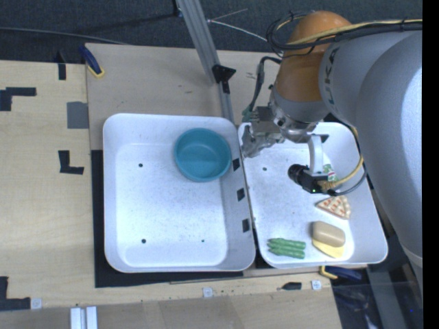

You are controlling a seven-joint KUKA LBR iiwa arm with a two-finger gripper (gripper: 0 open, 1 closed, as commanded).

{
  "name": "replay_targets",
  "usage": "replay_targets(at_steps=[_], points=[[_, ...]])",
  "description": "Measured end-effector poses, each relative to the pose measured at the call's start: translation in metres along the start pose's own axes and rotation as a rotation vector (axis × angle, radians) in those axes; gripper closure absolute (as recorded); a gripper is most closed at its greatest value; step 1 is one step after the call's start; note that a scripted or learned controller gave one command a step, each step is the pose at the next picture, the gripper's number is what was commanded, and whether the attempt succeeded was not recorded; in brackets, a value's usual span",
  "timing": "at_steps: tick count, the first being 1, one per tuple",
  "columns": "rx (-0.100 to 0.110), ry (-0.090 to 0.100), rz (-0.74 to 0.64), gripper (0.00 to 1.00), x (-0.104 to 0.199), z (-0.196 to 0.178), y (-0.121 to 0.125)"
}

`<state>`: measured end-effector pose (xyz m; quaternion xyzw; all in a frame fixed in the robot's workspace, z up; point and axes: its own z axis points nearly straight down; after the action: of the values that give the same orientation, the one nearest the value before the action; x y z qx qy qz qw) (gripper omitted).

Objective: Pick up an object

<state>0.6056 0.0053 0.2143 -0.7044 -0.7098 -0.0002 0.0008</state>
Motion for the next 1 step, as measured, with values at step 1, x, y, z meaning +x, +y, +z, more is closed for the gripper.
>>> replay_targets(at_steps=[1], points=[[-0.001,0.000,0.002,1.00,0.0427,-0.0075,0.0156]])
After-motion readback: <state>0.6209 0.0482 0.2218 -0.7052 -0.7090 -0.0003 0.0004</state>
